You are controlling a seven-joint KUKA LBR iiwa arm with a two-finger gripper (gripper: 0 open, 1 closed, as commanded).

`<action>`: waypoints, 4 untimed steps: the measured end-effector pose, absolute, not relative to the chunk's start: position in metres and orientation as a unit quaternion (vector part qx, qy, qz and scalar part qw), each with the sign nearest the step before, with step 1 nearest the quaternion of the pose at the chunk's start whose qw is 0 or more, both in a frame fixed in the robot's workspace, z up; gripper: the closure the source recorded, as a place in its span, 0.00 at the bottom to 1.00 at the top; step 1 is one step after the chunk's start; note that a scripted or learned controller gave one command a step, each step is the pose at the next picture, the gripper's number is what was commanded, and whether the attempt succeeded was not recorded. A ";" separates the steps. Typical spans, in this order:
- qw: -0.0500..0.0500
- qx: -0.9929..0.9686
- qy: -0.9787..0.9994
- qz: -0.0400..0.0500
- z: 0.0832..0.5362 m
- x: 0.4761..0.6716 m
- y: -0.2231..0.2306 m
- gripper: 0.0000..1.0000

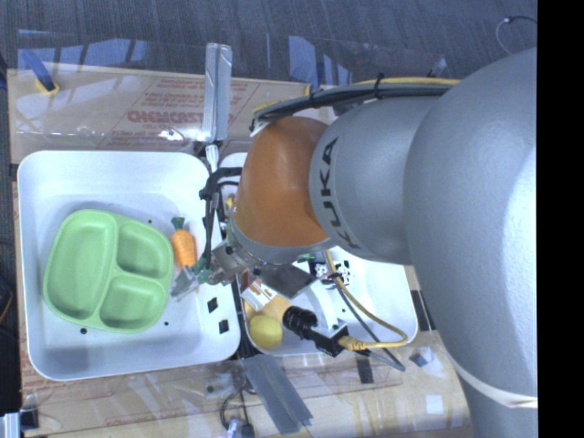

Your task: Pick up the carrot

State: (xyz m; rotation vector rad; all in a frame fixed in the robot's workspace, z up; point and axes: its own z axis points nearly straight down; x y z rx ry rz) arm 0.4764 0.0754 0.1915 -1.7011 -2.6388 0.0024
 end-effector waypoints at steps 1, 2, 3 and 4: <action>0.001 -0.475 -0.880 0.001 0.091 0.527 0.118 0.00; 0.001 -0.475 -0.880 0.001 0.091 0.527 0.118 0.00; 0.006 -0.476 -0.879 0.009 0.099 0.524 0.112 1.00; -0.002 -0.535 -0.845 0.001 0.213 0.594 0.184 1.00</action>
